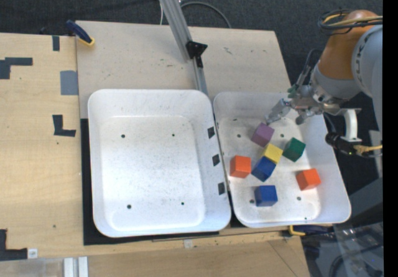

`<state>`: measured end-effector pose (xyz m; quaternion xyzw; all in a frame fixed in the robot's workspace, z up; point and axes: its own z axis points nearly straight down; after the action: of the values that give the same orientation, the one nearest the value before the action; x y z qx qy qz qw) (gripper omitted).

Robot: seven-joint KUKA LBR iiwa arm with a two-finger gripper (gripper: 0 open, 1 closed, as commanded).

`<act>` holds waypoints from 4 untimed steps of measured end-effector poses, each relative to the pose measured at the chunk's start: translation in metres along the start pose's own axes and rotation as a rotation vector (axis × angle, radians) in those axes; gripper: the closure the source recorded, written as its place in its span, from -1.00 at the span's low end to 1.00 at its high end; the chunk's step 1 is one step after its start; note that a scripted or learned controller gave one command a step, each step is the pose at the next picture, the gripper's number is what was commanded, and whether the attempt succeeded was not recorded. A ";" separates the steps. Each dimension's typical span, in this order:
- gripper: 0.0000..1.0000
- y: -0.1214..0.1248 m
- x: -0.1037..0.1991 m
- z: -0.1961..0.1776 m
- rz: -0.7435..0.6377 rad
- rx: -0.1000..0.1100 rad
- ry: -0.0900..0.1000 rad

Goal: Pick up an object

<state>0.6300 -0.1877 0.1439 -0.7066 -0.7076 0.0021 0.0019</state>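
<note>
End effector (287,109) open, empty, above right bin's (329,207) back edge. Purple cube (262,134) nearest; yellow cube (272,154) close by, so likely bumped or missed.

Grey KUKA arm with an orange band and a small metal gripper

The arm (367,51) has a rounded, smooth grey shell, with a broad orange band wrapping the segment above the wrist. Thin yellow and dark cables loop over its top. Below the band sits a dull metal wrist block, from which the gripper (281,109) extends as slim silvery-grey parts.
</note>
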 end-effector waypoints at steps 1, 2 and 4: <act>1.00 0.001 0.001 -0.013 -0.002 -0.004 -0.001; 1.00 0.005 0.011 -0.069 -0.001 -0.010 0.000; 1.00 -0.008 0.054 -0.103 -0.003 -0.005 0.002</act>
<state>0.6223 -0.1334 0.2466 -0.7055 -0.7087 -0.0001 0.0009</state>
